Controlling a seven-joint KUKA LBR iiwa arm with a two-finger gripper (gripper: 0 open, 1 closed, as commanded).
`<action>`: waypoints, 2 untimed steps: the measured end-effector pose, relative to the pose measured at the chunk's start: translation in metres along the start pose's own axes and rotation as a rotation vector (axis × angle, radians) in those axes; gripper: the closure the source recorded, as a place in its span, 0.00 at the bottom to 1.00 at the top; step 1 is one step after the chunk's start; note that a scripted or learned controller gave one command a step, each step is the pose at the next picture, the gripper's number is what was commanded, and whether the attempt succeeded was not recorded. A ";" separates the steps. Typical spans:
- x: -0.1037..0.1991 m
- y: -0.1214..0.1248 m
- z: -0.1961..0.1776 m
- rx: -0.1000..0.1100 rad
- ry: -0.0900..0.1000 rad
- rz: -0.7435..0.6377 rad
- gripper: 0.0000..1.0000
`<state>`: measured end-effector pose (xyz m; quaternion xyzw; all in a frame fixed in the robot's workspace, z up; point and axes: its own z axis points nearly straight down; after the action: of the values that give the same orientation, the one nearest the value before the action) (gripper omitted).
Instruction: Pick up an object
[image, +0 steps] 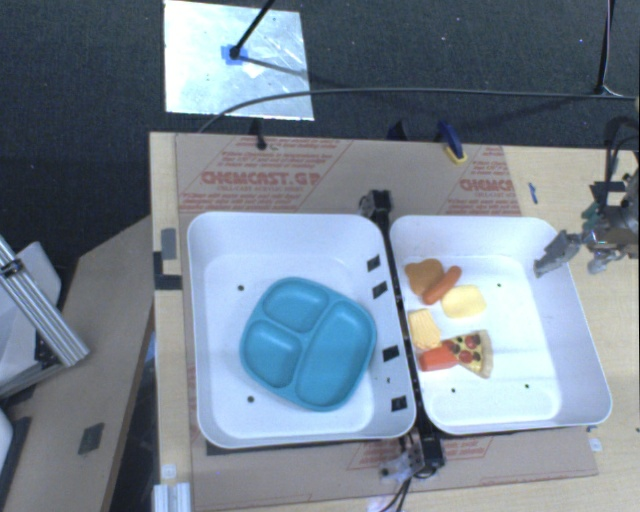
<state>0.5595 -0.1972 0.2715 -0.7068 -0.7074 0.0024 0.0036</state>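
Note:
The right bin holds several toy foods near its left wall: a brown piece, an orange sausage, a yellow lump, a pale yellow slice, a red piece and a pizza slice. My gripper hangs over the right bin's far right corner, well to the right of the food. It is open, its two grey fingers spread apart with nothing between them.
A blue divided plate lies in the left bin. Black clips line the wall between the two bins. Beyond the bench, a cable runs across a shiny sheet on the dark floor.

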 end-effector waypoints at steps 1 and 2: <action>0.001 0.002 -0.006 -0.010 -0.002 -0.003 0.00; -0.003 -0.003 0.054 -0.006 -0.001 -0.001 0.00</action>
<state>0.5564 -0.1998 0.2171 -0.7066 -0.7076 0.0007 0.0009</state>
